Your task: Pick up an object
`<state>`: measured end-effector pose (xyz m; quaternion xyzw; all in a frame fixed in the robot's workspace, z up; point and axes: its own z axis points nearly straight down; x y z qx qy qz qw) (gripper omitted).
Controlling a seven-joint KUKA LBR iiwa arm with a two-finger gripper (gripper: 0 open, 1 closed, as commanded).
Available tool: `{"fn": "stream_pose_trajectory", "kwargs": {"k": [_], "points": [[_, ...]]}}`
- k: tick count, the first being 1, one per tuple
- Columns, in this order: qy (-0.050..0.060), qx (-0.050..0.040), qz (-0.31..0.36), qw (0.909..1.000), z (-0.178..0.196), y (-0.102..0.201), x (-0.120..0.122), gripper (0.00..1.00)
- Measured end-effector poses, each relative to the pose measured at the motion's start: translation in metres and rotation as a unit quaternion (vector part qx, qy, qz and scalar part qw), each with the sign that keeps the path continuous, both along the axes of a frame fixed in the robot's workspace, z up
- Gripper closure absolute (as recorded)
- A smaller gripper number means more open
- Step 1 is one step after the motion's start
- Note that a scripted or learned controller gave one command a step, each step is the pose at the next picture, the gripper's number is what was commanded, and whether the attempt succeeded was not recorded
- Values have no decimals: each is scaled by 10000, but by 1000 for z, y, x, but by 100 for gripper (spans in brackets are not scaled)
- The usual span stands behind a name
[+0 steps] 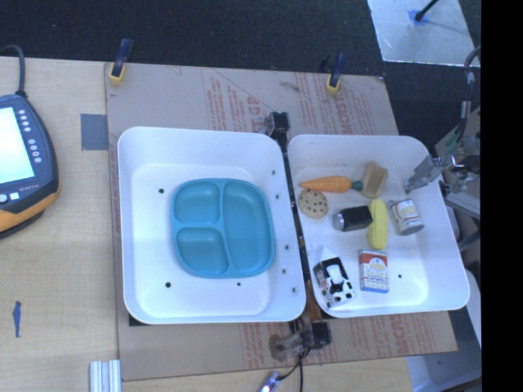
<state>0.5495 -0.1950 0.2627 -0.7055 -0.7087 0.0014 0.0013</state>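
Claw [425, 172] sits at the right bin's [433, 296] far right rim, just beside the small tin can [406, 216]; nothing between its fingers, can't tell whether they're spread or closed at this size. Right bin holds the pickable stuff: carrot [325, 184] near its left wall, tan block [374, 179] just right of the carrot's green end, round cookie [312, 203] below the carrot, dark cylinder [353, 217] touching a corn cob [377, 223], tin can right of the corn, small red-and-white box [373, 270] below the corn, black-and-white toy [333, 281] left of that box. Left bin [139, 243] touches the right bin along its left wall and carries a blue divided plate [222, 226] about centred. Both bins rest on a brown cardboard sheet [237, 96] held by two blue-and-yellow clamps [119, 62] at its far edge, on a pale wood desk [57, 284]. Grey tape patch [94, 131] left of the left bin. Teach pendant [23, 162] with a lit screen lies on the desk, well left of the left bin. Dark floor [204, 15] beyond the desk; a pale sheet [417, 19] lies on it, beyond the right bin.
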Motion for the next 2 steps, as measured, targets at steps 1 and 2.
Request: {"fn": "stream_pose_trajectory", "kwargs": {"k": [1,2], "points": [[11,-5,13,10000,-89,-8,87,0],[16,-2,22,10000,-172,-5,100,0]]}}
